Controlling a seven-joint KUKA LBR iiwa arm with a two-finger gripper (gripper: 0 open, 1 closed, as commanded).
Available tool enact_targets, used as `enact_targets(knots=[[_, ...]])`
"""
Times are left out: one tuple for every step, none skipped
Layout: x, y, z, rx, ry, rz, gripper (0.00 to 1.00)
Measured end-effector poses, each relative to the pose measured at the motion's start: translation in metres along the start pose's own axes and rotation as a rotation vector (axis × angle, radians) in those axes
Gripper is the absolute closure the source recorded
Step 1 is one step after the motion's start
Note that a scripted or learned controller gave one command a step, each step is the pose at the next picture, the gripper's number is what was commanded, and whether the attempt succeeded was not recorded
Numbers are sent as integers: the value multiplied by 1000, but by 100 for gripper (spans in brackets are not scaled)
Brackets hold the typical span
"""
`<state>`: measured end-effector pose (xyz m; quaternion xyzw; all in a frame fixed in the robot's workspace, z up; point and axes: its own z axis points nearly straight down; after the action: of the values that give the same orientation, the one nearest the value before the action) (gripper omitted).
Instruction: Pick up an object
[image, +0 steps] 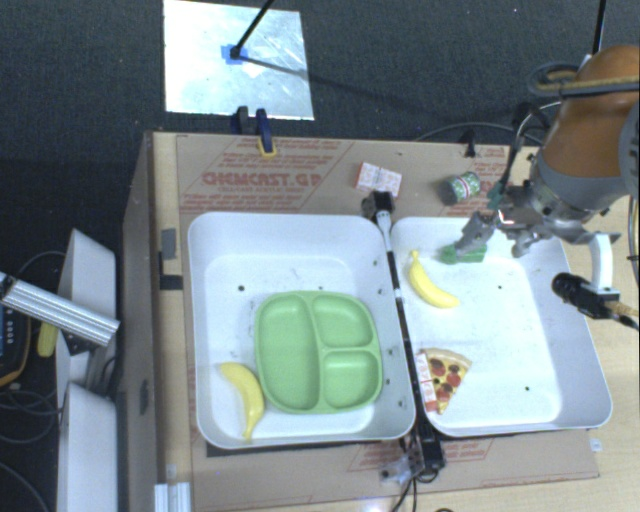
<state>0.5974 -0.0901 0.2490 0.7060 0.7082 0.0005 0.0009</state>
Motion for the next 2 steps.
enact_targets(knots=[[-29,-9,116,5,0,2,0],[-17,57,165,2,1,-1,0]])
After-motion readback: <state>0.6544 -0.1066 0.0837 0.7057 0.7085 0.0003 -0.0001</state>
